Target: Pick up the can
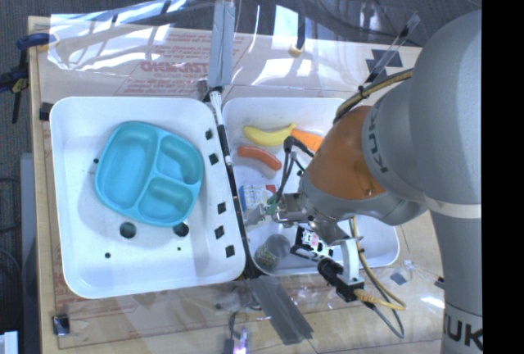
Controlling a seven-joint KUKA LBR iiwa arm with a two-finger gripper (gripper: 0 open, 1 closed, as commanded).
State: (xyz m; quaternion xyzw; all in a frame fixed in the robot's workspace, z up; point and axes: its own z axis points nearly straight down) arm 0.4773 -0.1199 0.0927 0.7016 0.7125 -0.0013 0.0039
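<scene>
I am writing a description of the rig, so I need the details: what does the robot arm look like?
The arm is thick, rounded and grey, with a glossy orange band above the wrist. Dark KUKA lettering, partly cut off, marks a grey link.

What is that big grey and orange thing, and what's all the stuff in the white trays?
That is a robot arm, reaching in from the right. One camera, fixed above the bench, looks down on two white bins. The left bin holds a blue plate with compartments. The right bin holds a yellow banana, a reddish sausage and, lower in the picture, what looks like a silver can. The arm's gripper, its hand, hangs low over the right bin, close to the can. I cannot tell whether it holds anything.
</scene>
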